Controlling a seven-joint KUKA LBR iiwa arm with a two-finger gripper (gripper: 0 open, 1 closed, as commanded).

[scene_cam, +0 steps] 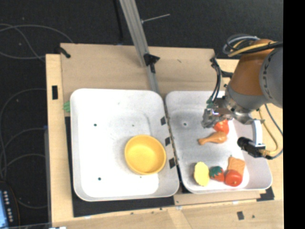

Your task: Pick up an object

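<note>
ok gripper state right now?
Gripper: cannot be told. It hangs low in the right bin, just above a small orange-red toy.

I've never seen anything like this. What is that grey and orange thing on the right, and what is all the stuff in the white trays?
The picture comes from one camera fixed above a bench, looking down at a slant. The grey and orange thing is a robot arm reaching in from the right. At its end is a gripper, its two-fingered hand, low over the right bin. That bin holds toy food: a small red-orange piece right beside the gripper, a tan drumstick shape, a yellow piece, a small green piece, a red tomato and an orange block. The left bin holds a yellow bowl. Whether the gripper grasps anything is unclear.
</note>
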